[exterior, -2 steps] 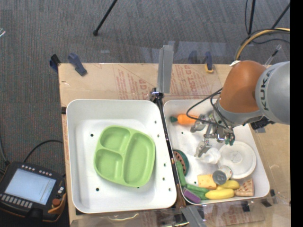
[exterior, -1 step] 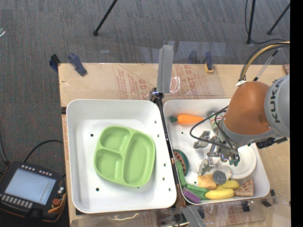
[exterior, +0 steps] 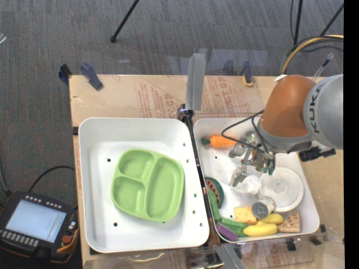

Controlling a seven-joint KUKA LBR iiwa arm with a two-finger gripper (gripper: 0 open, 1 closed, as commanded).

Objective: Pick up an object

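A divided plate (exterior: 148, 184) lies in the left bin (exterior: 90, 150). In the right bin (exterior: 312, 206), a carrot (exterior: 222, 142) sits behind, a round lid (exterior: 283, 188) right, a banana (exterior: 259, 229) in front.

I see the bench (exterior: 140, 97), a pale board with red print, carrying 2 shallow white bins side by side: the left bin (exterior: 95, 144) and the right bin (exterior: 305, 209), their inner rims touching.

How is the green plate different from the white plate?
The green plate is a rounded rectangle split into three compartments; the white plate is round and undivided. The green plate lies alone in the left bin; the white plate sits among toy food in the right bin. Both lie flat.
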